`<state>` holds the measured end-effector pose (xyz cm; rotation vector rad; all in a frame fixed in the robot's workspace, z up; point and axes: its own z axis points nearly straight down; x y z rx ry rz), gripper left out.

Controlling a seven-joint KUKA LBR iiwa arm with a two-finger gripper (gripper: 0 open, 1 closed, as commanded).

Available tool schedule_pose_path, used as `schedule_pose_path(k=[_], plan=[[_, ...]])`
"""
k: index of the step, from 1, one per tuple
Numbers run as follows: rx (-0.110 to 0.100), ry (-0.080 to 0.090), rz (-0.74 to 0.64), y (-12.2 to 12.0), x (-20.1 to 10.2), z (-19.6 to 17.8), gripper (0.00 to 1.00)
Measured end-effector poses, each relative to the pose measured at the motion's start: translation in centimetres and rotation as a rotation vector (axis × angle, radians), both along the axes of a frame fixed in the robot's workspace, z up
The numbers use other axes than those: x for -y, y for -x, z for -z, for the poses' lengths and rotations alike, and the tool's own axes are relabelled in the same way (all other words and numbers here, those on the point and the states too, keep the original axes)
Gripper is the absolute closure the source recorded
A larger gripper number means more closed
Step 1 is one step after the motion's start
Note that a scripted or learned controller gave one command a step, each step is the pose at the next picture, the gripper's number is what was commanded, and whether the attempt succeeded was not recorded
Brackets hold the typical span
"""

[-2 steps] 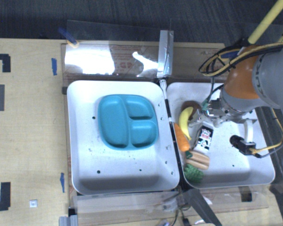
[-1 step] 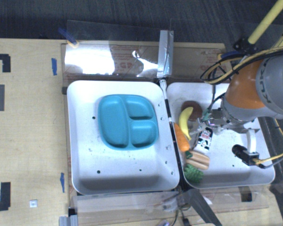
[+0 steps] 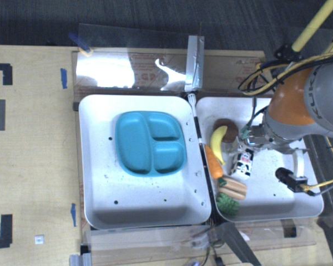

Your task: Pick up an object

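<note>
Banana (image 3: 218,140), carrot (image 3: 213,162) and hot dog (image 3: 233,188) lie just left of the claw (image 3: 245,151); whether the claw is wide or narrow cannot be told.

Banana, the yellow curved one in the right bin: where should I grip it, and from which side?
Probably across the yellow curved banana's middle, coming straight down. It lies flat, running top to bottom, and the orange carrot crowds its lower end.

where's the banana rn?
In the camera view the banana lies in the right bin, near its left wall, just above the carrot and left of the gripper.
</note>
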<state>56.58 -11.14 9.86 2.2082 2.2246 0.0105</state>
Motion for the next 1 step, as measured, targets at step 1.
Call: schedule_pose_path(k=[1], plan=[[-0.003, 0.005, -0.199, -0.18, -1.21, 0.92, 1.0]])
